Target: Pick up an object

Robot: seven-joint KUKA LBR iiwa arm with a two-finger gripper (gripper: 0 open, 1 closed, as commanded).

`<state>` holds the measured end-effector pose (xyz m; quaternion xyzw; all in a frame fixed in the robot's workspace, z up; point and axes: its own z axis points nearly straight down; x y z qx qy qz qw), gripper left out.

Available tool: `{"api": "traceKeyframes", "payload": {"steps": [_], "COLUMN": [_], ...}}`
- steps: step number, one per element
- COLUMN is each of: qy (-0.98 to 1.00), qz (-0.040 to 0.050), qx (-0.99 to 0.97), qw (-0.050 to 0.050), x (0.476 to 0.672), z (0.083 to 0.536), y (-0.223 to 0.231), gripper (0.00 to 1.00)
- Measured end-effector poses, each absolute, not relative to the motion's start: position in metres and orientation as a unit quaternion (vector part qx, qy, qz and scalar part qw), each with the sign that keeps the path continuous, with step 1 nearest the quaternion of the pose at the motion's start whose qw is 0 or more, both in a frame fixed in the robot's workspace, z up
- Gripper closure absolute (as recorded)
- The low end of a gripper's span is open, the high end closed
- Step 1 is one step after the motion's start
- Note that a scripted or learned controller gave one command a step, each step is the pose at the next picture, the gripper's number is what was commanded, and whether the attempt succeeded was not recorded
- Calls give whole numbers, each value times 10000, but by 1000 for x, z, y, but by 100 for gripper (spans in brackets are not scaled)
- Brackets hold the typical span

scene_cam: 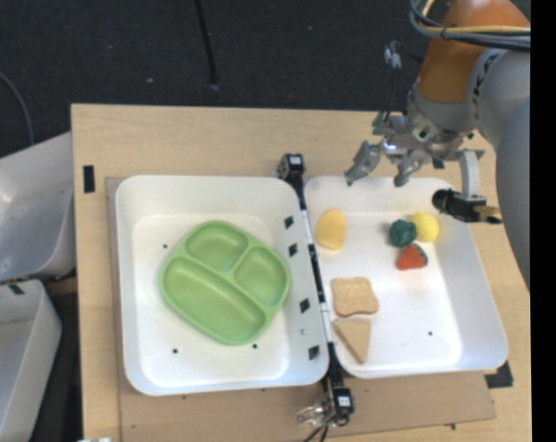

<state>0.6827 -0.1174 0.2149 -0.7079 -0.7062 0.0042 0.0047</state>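
Nearest me, a tan wedge (355, 339) and toast slice (354, 296) are lying in the right bin (462, 339); farther back, a red-and-green piece (409, 244) — all loose, unheld. My gripper (381, 168) is hovering open and empty over the far rim, aligned with nothing.

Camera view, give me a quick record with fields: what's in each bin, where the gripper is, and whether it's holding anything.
left bin: one green divided plate, lying flat
right bin: pale yellow piece, dark green piece, yellow piece, red piece, toast slice, tan wedge
touching: the green, yellow and red pieces sit clustered together
gripper: above the right bin's far edge, fingers spread
held: nothing between the fingers
task status: no object picked up yet
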Motion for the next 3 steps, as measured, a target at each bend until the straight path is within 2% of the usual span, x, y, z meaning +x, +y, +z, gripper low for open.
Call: {"api": "traceKeyframes", "payload": {"steps": [1,3], "qy": [-7067,-7064], "qz": [-6,18], "qx": [-7075,-7078], "qw": [-7,-2], "x": [686,674], "z": [224,119], "y": [-117,-127], "gripper": [0,0]}}
